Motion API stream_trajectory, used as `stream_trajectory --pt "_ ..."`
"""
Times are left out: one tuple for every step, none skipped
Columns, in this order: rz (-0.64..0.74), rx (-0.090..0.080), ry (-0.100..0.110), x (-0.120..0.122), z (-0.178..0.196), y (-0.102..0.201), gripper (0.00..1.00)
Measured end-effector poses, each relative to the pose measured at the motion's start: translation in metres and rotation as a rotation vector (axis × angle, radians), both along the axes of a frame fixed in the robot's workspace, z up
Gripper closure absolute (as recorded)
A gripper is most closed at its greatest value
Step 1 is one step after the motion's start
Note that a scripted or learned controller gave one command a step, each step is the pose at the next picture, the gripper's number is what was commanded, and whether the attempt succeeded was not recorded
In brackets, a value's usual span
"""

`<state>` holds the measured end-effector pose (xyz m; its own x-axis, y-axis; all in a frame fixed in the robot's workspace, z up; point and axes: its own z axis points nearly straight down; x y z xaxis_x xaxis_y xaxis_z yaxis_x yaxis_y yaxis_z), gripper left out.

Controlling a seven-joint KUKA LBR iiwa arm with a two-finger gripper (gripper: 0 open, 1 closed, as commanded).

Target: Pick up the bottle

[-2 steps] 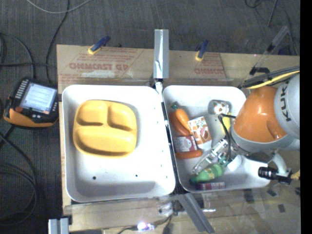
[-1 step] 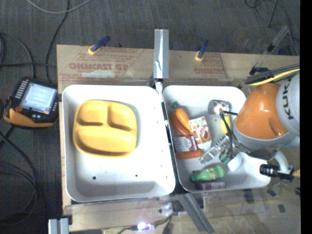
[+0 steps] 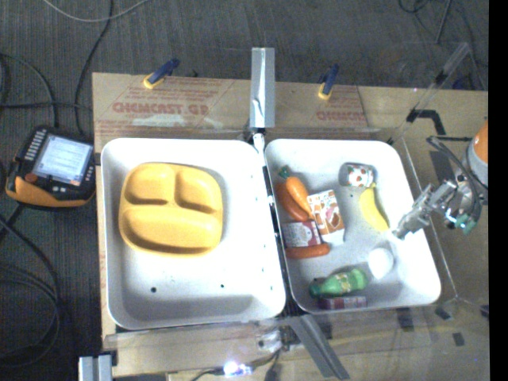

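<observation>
— What's on the bench?

— Two white bins side by side. The left bin (image 3: 111, 284) holds a big yellow tray (image 3: 171, 207) with three compartments, lying flat toward the back.

— And the right bin (image 3: 413, 288)?

— Crowded. A carrot (image 3: 291, 196) and a red sausage (image 3: 305, 251) lie along its left wall, with a small carton (image 3: 326, 212) just beside them. A banana (image 3: 372, 209) sits right of the carton, and a small can (image 3: 356, 175) lies near the back. There's a white egg (image 3: 380, 261) toward the front.

— Where's the bottle?

— The bottle (image 3: 342, 282) is green, lying on its side at the front of the right bin, just left of the egg.

— And the arm?

— It comes in from the right. The gripper (image 3: 413, 222) hangs over the bin's right edge, near the banana and well apart from the bottle. Whether it's spread or pressed together, I cannot tell from here. Nothing is visibly pinched in it.
</observation>
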<state>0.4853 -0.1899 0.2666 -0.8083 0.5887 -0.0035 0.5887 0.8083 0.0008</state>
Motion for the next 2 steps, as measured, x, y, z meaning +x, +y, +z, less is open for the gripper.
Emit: stream_trajectory --pt "-0.13 0.001 0.001 0.0001 0.0198 0.0664 1.0" --pt "-0.131 0.001 0.001 0.0 0.0197 0.0662 0.0"
